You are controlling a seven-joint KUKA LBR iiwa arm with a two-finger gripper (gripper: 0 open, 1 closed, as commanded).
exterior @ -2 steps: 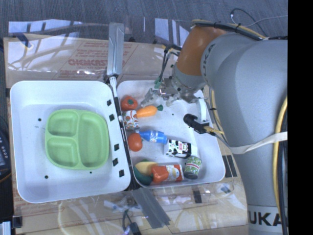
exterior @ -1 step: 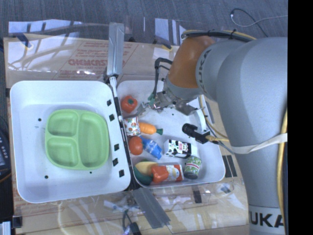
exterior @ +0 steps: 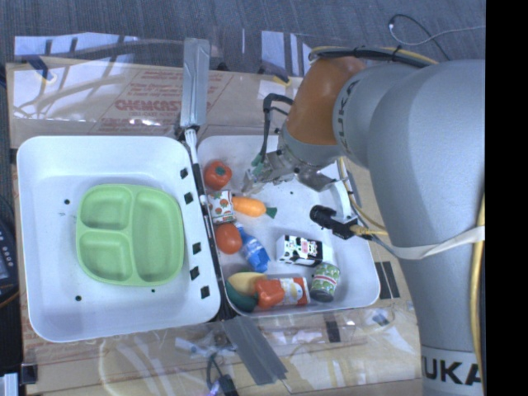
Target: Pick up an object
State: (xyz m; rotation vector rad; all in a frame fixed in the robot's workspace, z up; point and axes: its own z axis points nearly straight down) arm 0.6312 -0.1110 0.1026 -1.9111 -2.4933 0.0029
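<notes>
Arm low over the right bin, toys beneath it

The gripper (exterior: 262,172) sits low in the upper part of the right bin (exterior: 363,283), close above a carrot (exterior: 249,207) and beside a tomato (exterior: 218,174); whether its fingers are released or clenched cannot be told, and nothing shows between them. Behind it the orange band and the broad grey arm (exterior: 429,172) slant in from the right, hiding the bin's far corner.

The right bin also holds a small patterned box (exterior: 220,208) at the left wall, a second red fruit (exterior: 228,238), a blue bottle (exterior: 254,252), a black-and-white carton (exterior: 299,250), a green can (exterior: 325,280), an orange-red packet (exterior: 282,291) and a yellow-green piece (exterior: 241,285).

The left bin (exterior: 49,304) holds a green divided plate (exterior: 130,234). Both bins rest on the counter (exterior: 91,97), its top covered in taped brown board
</notes>
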